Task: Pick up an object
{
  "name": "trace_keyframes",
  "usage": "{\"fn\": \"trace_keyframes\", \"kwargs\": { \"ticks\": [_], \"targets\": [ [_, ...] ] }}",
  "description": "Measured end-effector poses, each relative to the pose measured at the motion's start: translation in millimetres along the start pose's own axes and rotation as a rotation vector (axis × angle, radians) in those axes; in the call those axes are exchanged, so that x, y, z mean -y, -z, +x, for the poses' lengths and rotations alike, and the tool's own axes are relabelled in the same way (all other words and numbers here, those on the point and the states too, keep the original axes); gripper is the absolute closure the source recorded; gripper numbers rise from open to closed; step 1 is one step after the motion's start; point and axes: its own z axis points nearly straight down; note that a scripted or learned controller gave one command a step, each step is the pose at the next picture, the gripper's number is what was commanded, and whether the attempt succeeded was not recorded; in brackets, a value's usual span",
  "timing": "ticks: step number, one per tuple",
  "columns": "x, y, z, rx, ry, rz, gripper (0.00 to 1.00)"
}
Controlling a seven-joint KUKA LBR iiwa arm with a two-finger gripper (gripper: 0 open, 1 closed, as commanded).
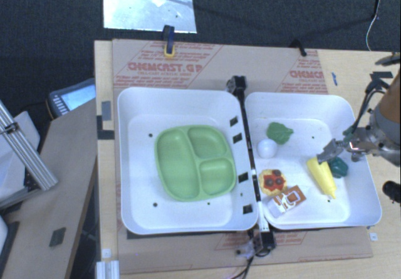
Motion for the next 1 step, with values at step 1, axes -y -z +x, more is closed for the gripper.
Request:
{"fn": "trace_keyframes", "kwargs": {
  "ticks": [1],
  "targets": [
    [-0.5,-62.8,3.0,-0.001,0.000,0.001,0.00]
  ]
}}
